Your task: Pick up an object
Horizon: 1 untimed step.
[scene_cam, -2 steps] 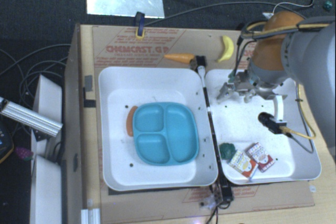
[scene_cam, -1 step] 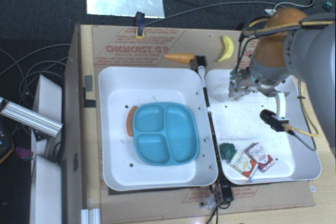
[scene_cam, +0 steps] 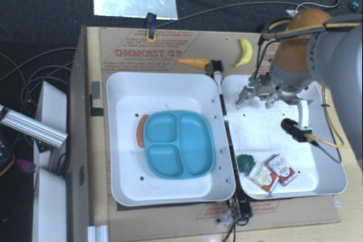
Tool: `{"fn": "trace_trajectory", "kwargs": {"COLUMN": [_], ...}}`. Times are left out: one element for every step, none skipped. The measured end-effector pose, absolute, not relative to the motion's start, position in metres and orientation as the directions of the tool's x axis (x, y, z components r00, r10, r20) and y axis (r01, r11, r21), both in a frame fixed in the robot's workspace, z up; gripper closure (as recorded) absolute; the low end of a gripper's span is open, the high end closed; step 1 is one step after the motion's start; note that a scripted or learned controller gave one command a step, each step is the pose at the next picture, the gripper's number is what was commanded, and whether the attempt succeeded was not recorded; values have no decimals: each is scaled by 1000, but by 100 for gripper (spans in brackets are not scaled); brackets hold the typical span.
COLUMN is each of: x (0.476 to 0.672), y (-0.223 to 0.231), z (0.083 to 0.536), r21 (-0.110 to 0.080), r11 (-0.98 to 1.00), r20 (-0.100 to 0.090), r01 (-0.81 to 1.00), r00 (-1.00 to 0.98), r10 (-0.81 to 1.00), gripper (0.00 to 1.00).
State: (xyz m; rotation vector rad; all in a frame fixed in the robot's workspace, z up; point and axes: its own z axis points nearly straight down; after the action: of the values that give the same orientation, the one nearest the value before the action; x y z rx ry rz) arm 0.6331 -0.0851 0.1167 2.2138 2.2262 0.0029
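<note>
Camera view has the gripper [scene_cam: 256, 96] hovering over the right bin [scene_cam: 332, 170] with fingers spread and nothing between them, so the pick's not done yet.

Red lettering "CHEMCAST" on the brown cardboard sheet [scene_cam: 142, 48] behind the bins, remaining print there illegible

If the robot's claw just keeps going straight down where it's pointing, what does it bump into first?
Probably just the bare white floor of the right bin. The gripper points down over the bin's upper part, and the green lump and small packets lie nearer the camera, off its line. Depth is hard to judge from one view.
</note>
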Motion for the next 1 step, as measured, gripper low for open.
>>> {"fn": "trace_trajectory", "kwargs": {"x": [669], "y": [-82], "z": [84], "r21": [1], "r11": [5], "r20": [0], "r01": [1000], "r00": [-5], "r10": [1000], "gripper": [0]}}
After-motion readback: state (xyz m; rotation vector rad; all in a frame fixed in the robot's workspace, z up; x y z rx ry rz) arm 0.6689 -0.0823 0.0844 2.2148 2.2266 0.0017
